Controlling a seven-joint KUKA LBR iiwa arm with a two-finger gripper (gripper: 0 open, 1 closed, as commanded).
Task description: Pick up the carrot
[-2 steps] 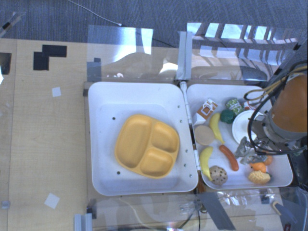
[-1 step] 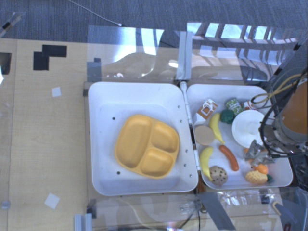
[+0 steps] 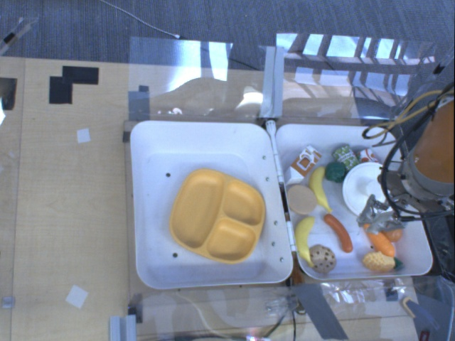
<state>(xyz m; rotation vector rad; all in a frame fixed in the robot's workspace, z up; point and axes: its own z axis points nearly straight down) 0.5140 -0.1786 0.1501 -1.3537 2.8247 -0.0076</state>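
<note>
The carrot (image 3: 384, 244) is a small orange piece lying near the front right corner of the right bin (image 3: 424, 267). My gripper (image 3: 379, 217) hangs low over the bin, directly behind the carrot and touching or almost touching its far end. The grey arm with its orange band (image 3: 434, 155) comes in from the right above it. Part of the carrot's far end is hidden by the gripper's metal parts.
In the right bin there are also a red sausage (image 3: 339, 232), two bananas (image 3: 320, 186), a white plate (image 3: 360, 183), a cookie (image 3: 322, 258), a tan disc (image 3: 301, 199), a green broccoli (image 3: 335, 171) and a yellow-orange piece (image 3: 378, 262). A yellow divided tray (image 3: 217, 214) lies in the left bin (image 3: 149, 190).
</note>
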